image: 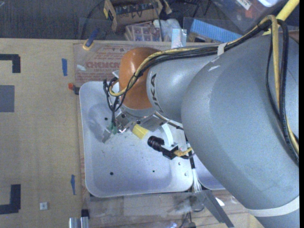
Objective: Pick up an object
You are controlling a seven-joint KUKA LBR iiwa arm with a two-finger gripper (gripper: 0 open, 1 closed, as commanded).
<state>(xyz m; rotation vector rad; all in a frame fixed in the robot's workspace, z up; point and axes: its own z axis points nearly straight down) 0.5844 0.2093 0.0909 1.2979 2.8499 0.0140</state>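
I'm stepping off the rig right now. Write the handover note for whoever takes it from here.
The gripper is low in the left bin, near its left wall. Whether it is open or shut cannot be told, and nothing shows as held.
Things: a small yellow piece lies just right of the gripper, under the wrist. It is unclear whether it is loose. The arm hides much of the bin.
Done: no pick confirmed.
Left: grasp an object and lift it clear.
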